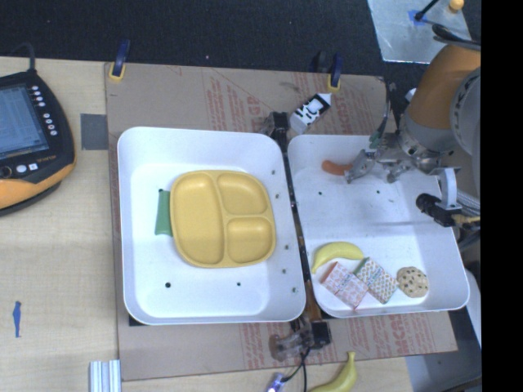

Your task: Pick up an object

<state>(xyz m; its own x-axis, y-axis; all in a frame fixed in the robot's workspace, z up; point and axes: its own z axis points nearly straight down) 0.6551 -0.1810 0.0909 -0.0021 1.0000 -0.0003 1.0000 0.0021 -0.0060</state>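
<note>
The right bin [384,211] holds a small orange-red stick [333,167] near its far left corner. Along its near side lie a yellow banana [337,254], two patterned packets [344,286] [376,278] and a round chocolate-chip cookie [412,282]. My gripper [375,170] hangs low over the far part of this bin, just right of the orange-red stick. Its fingers [357,171] stand spread apart, open, with bare bin floor between them. Nothing is held.
The left bin [147,284] carries a yellow divided plate [222,217] lying over a green item [163,212]. A control pendant [29,141] sits at the bench's left. A black-and-white object [310,110] lies behind the bins, and a second banana [341,376] lies by the front edge.
</note>
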